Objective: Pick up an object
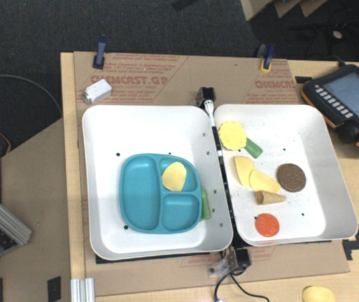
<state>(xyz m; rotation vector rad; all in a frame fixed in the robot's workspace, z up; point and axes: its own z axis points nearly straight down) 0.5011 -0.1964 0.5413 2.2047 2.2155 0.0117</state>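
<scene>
Camera view gives no way to tell the gripper's state — the brown disc (290, 177) looks light, stiff, flat — best pinched across its rim.

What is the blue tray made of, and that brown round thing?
The blue tray looks like smooth moulded plastic: an even teal colour, rounded dividers and a soft sheen. The brown round thing looks matte and slightly speckled, likely a toy cookie of plastic or foam; the view is too coarse to say which.
</scene>
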